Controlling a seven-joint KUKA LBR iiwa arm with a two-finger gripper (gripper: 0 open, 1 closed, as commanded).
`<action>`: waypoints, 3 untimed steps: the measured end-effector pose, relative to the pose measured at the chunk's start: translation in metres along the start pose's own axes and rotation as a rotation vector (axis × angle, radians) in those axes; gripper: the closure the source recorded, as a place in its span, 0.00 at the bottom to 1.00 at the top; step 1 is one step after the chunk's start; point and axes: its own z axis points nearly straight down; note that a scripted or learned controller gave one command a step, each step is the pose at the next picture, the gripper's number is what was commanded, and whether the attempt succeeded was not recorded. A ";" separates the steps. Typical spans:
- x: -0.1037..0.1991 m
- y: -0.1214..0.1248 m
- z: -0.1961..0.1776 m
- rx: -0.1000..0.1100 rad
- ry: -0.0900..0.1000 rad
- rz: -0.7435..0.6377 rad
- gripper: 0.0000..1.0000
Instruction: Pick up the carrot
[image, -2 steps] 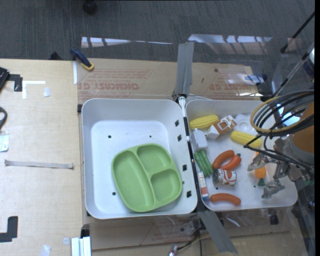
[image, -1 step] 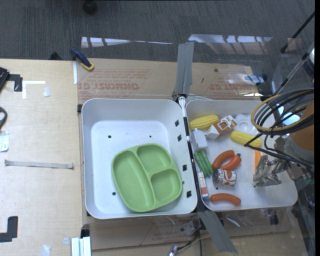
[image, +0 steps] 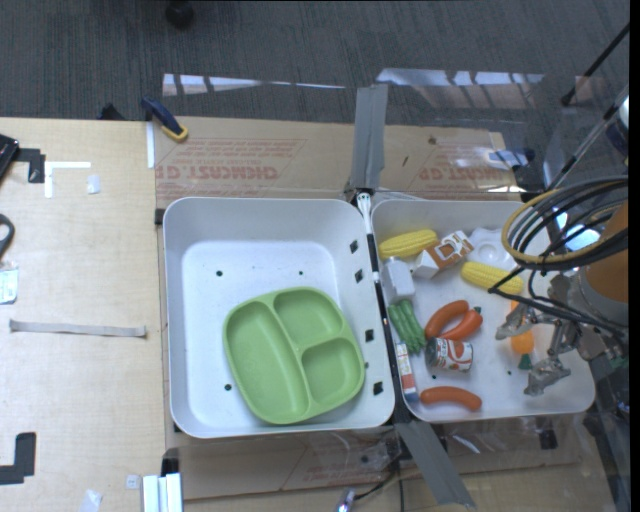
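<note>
A: Where was the carrot (image: 522, 341) when the shot was taken?

B: In the right bin (image: 480, 409), far-right side, a small orange piece lying on the white floor. The gripper (image: 536, 352) hung directly over it, metal fingers (image: 549, 375) either side, jaws spread wide w/ the carrot low between them. Contact couldn't be made out from above, so no grip shown.

A: And the arm?

B: It reached in from the right, black cables (image: 556, 232) looped above the wrist.

A: What else sat in that bin?

B: Two corn cobs: one (image: 408, 243) near the back-left corner, another (image: 492, 277) just right of a small orange-and-white carton (image: 447, 254). Two sausages (image: 453, 320) lay side by side mid-bin, a third (image: 450, 398) near the front wall. A red-and-white can (image: 450, 353) lay on its side between them; green beans (image: 406, 325) ran along the left wall.

A: Left bin?

B: The left bin (image: 190, 300) held a green divided plate (image: 293, 354), three compartments, toward the front-right corner. Both bins sat side by side on the desk (image: 70, 390), approx. touching at the middle.
</note>
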 end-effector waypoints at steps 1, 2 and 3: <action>-0.001 0.000 -0.006 -0.001 0.001 -0.001 1.00; -0.002 0.000 -0.006 -0.002 0.001 -0.001 0.00; -0.003 0.000 -0.012 -0.002 0.002 -0.002 1.00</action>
